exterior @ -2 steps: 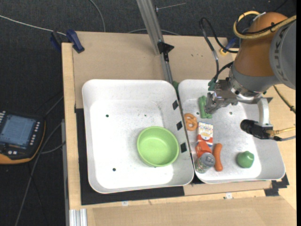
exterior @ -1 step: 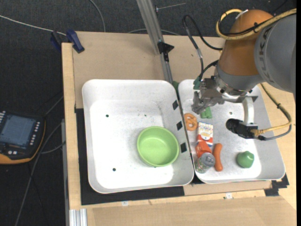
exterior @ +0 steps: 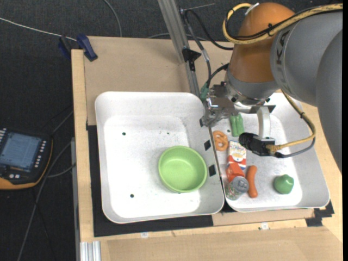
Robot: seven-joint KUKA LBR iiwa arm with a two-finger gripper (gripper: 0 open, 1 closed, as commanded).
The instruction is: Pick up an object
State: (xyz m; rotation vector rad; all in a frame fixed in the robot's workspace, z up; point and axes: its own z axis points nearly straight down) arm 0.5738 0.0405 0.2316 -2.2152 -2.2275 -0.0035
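Bench with two white bins. Near: right bin (exterior: pixel 304 197) holds can (exterior: pixel 237 187), orange sausage (exterior: pixel 252 181), green fruit (exterior: pixel 283 184), carton (exterior: pixel 236 157), pretzel (exterior: pixel 220 140). Fruit: probably light, rigid, slippery; grasp across its middle. Left bin (exterior: pixel 114 145): green bowl (exterior: pixel 182 169). Far: gripper (exterior: pixel 220 110), state cannot be told.

The arm (exterior: pixel 310 42) is bulky, smooth grey with a rounded orange band (exterior: pixel 258 42) above the wrist, a yellow-and-black cable (exterior: pixel 242 15) looped over it, and a metallic wrist block (exterior: pixel 228 99) carrying a black fitting.
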